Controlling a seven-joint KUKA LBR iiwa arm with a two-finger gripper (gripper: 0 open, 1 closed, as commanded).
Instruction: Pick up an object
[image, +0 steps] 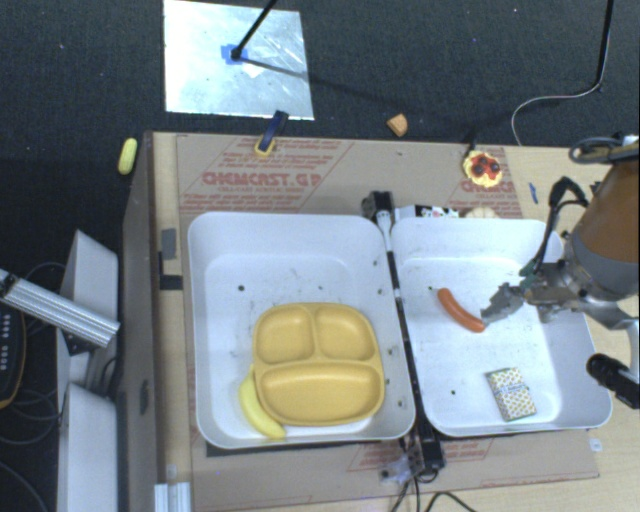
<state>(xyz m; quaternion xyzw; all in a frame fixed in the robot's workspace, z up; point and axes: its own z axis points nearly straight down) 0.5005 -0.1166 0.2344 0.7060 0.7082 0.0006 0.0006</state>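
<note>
An orange sausage (460, 309) lies in the right bin (570, 400), near its middle. A small patterned packet (510, 392) rests toward that bin's front right. My gripper (500, 304) hovers just right of the sausage, its tip close to the sausage's right end; nothing shows between its fingers. In the left bin (220, 260) a yellow divided plate (318, 362) sits with a yellow banana (257, 410) tucked against its front left edge.
The arm's orange-banded wrist (612, 215) reaches over the right bin's right rim. A small fruit-topped toy (483, 167) and a tan piece (398, 124) lie behind the bins. A black divider (396, 300) runs between the bins.
</note>
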